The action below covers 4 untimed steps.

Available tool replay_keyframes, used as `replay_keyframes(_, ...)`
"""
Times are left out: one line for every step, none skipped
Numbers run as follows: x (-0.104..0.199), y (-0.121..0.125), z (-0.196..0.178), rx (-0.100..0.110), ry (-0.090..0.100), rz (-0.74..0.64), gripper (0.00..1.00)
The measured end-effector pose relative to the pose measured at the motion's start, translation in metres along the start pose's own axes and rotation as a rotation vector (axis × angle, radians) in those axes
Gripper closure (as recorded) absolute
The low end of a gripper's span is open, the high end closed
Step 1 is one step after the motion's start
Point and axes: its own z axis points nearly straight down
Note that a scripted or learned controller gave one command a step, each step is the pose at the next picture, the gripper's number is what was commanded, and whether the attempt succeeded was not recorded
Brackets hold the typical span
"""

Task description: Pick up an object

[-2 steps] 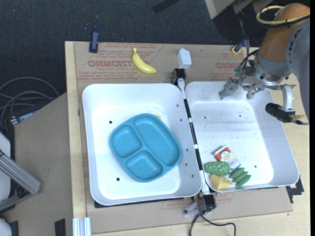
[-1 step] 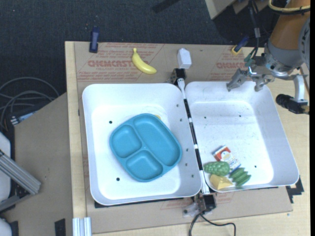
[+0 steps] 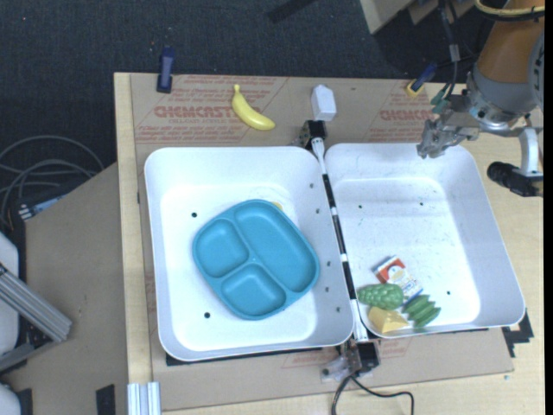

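My gripper (image 3: 429, 149) hangs over the far right corner of the right bin (image 3: 449, 197), fingers pointing down, with nothing visible between them. A small pile of objects lies at the near edge of that bin: a red and white packet (image 3: 393, 271), a green bumpy object (image 3: 381, 296), a green pea pod (image 3: 421, 309) and a yellow wedge (image 3: 386, 321). The pile is well apart from the gripper, toward the front of the bin. A blue divided plate (image 3: 253, 258) lies in the left bin (image 3: 173, 197).
A yellow banana (image 3: 250, 111) lies on the cardboard behind the left bin, beside a small blue object (image 3: 165, 69). A white clip (image 3: 323, 102) sits at the bins' far junction. Cables run along the divider and off the bench's left.
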Motion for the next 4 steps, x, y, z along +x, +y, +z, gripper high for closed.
replay_keyframes(0.087, -0.001, -0.002, 0.009, 0.006, 0.0, 1.0)
replay_keyframes(0.122, -0.034, 0.006, 0.009, 0.005, 0.002, 1.0)
replay_keyframes(0.187, -0.081, -0.016, 0.01, 0.005, 0.001, 1.0)
replay_keyframes(0.186, -0.081, -0.016, 0.01, 0.005, 0.003, 0.0)
